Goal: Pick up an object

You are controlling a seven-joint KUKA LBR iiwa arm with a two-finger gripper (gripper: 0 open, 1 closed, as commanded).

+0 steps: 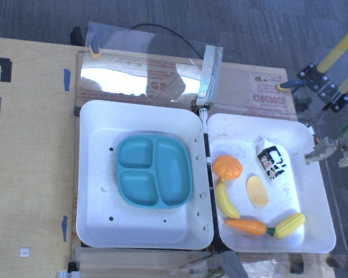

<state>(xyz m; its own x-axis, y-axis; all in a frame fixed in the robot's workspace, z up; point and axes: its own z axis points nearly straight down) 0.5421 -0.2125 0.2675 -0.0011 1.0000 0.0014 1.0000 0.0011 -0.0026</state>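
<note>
The right bin (320,196) holds several toy foods. An orange pumpkin-shaped piece (228,168) lies near its left wall, and a yellow banana (225,200) curves just below it. A carrot (248,226) lies along the front, its green end touching a yellow lemon-like piece (289,225). In the middle rests a pale yellow oval piece (257,191). A small black-and-white carton (271,161) lies towards the back.
The left bin (92,176) holds a teal divided plate (155,170). A clear plastic sheet (143,72) and a metal post (210,75) stand behind the bins. A yellow pole with black clamps (324,82) is at the far right.
</note>
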